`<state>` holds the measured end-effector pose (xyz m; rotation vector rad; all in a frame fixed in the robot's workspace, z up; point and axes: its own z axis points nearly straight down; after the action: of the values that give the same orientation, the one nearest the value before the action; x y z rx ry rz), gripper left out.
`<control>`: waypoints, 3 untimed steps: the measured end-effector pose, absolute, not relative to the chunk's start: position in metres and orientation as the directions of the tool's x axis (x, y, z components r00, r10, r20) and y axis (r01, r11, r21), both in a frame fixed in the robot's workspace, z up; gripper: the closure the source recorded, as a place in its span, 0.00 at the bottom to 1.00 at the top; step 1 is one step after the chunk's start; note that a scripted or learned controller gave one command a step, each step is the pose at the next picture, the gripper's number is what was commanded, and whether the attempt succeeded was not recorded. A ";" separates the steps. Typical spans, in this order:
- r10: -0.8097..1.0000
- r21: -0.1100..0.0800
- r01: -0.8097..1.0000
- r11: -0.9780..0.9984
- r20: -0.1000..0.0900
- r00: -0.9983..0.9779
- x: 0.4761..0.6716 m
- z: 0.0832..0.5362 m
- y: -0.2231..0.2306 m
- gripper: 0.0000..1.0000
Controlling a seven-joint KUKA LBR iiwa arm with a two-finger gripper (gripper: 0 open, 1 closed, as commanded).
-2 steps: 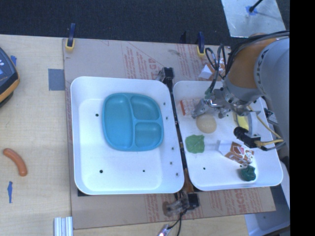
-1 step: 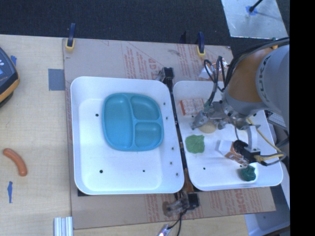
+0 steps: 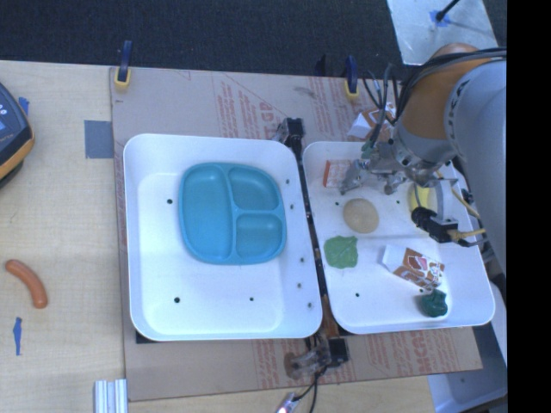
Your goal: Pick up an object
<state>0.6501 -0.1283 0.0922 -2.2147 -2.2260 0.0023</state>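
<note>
The pincer [image 3: 376, 175] hangs low in the right bin [image 3: 482, 304], its opening impossible to tell, and may knock the tan round object [image 3: 362, 215] aside.

two white bins [image 3: 138, 231], one blue divided plate [image 3: 232, 213], one sausage [image 3: 27, 282]

The hand [image 3: 372, 172] is too blurry to make out well. The grey arm [image 3: 469, 119] covers the right bin's [image 3: 482, 312] far corner. A dark device [image 3: 12, 136] is cut off at the left edge.
</note>
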 end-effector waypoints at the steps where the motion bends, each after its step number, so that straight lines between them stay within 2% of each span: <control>1: 1.000 -0.004 1.000 0.004 -0.001 -0.004 0.608 0.092 -0.101 0.00; 2: 1.000 -0.002 1.000 0.005 0.000 -0.005 0.657 0.092 -0.114 0.00; 3: 1.000 -0.004 1.000 0.005 -0.001 -0.005 0.597 0.092 -0.123 0.00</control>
<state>0.5973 -0.1231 0.0917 -2.2145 -2.2254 0.0055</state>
